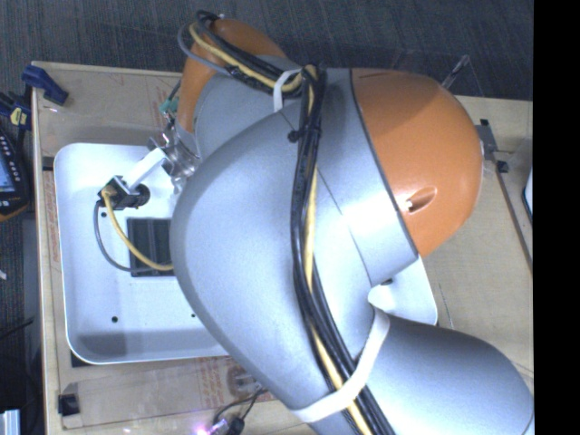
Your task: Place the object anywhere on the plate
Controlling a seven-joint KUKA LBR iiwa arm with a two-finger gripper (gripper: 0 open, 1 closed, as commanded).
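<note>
Arm (308,243) hides most of bin (77,243).

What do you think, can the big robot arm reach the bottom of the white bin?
Probably yes. The arm stretches in from the right, and its far end hangs over the white bin. The bin's floor beside it looks bare, so nothing seems to block the way down.

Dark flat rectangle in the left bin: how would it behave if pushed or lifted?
The dark rectangle lies flat on the bin floor, so it would probably slide, not roll or tip. Its low profile likely makes gripping from above awkward. Its straight edges hint at stiffness, though the arm hides part.
</note>
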